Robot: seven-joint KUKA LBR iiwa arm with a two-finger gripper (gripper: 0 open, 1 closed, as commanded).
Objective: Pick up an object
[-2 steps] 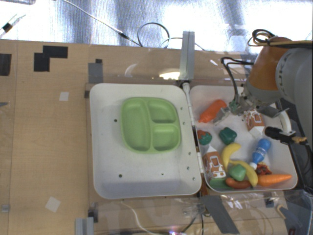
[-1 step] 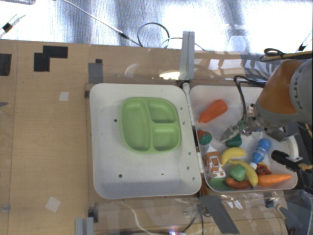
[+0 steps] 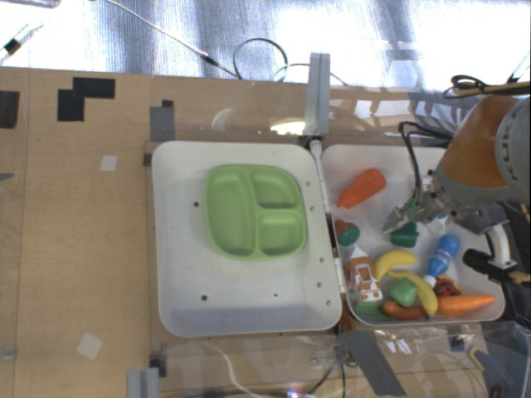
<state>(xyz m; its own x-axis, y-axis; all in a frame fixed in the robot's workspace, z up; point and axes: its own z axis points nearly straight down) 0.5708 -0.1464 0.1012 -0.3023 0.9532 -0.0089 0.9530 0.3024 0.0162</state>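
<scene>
1. Left bin: a shallow white bin (image 3: 174,288) on the wooden counter (image 3: 75,222) holds a pale green plastic plate with three compartments (image 3: 255,210), lying flat and well apart from my hand.
2. Right bin: the second shallow white bin (image 3: 348,160) holds the toys: an orange plastic carrot (image 3: 362,187) toward the far wall, a yellow toy banana (image 3: 397,261) and a blue and white toy bottle (image 3: 441,256) nearer the front.
3. Target, as I judge it: a small dark green toy (image 3: 406,235), just below and slightly right of my fingertips; too small to name.
4. My hand (image 3: 406,215): metal fingers slightly apart, clamped on nothing, tips pointing left and down just above the green toy.
5. Coming move: a short descent; the toy shows no clear long axis.
</scene>
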